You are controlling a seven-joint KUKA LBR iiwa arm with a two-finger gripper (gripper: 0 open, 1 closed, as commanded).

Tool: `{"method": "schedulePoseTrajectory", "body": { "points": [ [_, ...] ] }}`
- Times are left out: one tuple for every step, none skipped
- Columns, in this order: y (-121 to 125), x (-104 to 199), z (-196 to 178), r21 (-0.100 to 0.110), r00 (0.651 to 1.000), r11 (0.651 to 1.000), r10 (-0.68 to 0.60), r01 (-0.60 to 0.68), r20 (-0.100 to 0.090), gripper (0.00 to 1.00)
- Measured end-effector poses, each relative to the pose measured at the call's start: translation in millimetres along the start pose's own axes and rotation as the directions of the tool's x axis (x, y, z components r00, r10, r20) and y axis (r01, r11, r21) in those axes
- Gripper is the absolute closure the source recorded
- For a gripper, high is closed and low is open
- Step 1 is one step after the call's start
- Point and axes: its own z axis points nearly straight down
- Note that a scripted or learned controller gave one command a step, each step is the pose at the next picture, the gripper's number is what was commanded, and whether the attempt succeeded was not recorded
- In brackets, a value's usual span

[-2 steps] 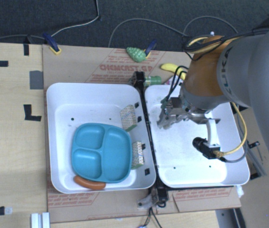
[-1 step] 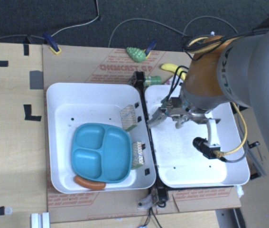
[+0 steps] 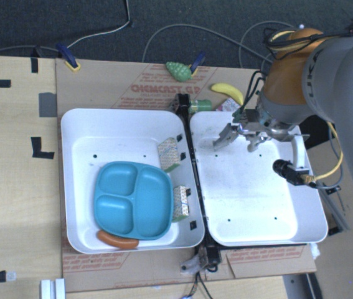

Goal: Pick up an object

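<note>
My gripper (image 3: 237,140) hangs over the upper part of the right bin (image 3: 251,195), fingers spread apart with nothing between them. The left bin (image 3: 80,142) holds a blue divided plate (image 3: 132,199), an orange sausage-shaped toy (image 3: 117,240) at its front edge, and two small patterned blocks, the upper block (image 3: 169,151) and the lower block (image 3: 180,202), near the divider. All of these lie well left of the gripper.
A yellow banana (image 3: 227,92) and a green object (image 3: 178,70) lie on the cardboard behind the bins. A black clamp (image 3: 183,101) sits at the top of the divider between bins. Cables run across the dark floor behind the bench.
</note>
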Motion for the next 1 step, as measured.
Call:
{"method": "schedulePoseTrajectory", "body": {
  "points": [
    [-51.4, 26.4, 0.1, 0.001, 1.000, 1.000, -0.001, 0.001, -0.002, 0.00]
  ]
}}
